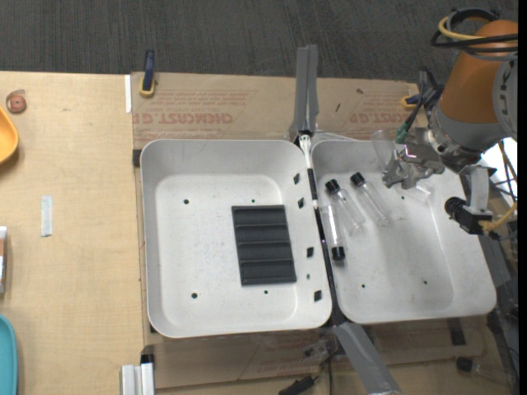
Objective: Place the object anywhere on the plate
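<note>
A black ribbed plate (pixel 263 244) lies flat in the middle of the left bin (pixel 177 299). Three clear tubes with black caps rest in the right bin (pixel 428 303). One tube (pixel 345 205) and a second tube (pixel 370 197) lie side by side in the upper left part. The third tube (pixel 333 233) lies along the divider between the bins. My gripper (pixel 404 176) hangs over the upper right part of the right bin, just right of the second tube. Something clear and blurred sits by the gripper; I cannot make out what it is.
A metal divider post (pixel 306 89) rises between the bins at the back. Cardboard (pixel 214 109) lies under both bins. Cables (pixel 469 212) hang from the wrist over the right bin's right rim. The wooden bench (pixel 66 220) extends to the left.
</note>
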Controlling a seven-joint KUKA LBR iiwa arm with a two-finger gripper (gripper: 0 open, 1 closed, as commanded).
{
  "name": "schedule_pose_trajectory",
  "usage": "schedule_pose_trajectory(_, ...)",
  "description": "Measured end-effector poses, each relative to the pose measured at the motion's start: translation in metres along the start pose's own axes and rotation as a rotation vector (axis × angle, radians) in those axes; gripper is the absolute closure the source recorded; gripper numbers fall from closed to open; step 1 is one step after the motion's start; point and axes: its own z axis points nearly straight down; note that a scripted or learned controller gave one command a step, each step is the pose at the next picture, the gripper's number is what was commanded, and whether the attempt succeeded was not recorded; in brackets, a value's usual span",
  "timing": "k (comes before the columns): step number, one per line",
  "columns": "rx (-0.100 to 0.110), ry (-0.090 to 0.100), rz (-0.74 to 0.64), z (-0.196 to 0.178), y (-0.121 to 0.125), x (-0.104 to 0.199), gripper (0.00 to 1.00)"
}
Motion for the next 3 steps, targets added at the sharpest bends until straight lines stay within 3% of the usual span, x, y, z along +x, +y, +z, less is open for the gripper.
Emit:
schedule_pose_trajectory(1,-0.005,0.002,-0.268,0.002,0.035,0.077,1.00)
schedule_pose_trajectory(2,-0.006,0.002,-0.177,0.001,0.043,0.148,1.00)
schedule_pose_trajectory(3,-0.007,0.001,-0.597,0.001,0.037,0.209,1.00)
